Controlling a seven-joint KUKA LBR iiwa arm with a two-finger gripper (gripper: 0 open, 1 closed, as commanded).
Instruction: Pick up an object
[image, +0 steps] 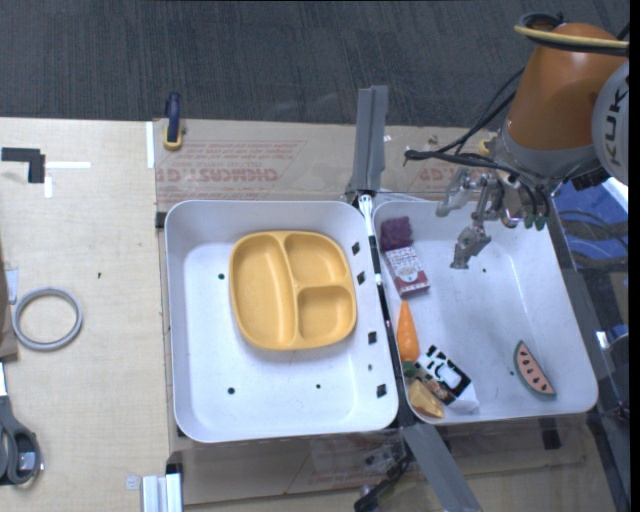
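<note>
My gripper (470, 248) hangs over the far part of the right bin (560, 300), above bare white floor, with no object touching it. Just to its left lie a purple object (396, 232) and a small red-and-white carton (407, 271), both against the bin's left wall. Nearer along that wall are an orange carrot (407, 333), a black-and-white packet (446, 374) and a yellow piece (426, 401). A watermelon slice (534, 369) rests near the front right corner.
The left bin (200, 390) holds a yellow divided plate (293, 289). On the bench to the left lie a grey tape ring (45, 318) and scissors (18, 452). A grey divider bar (370, 140) stands between the bins at the back.
</note>
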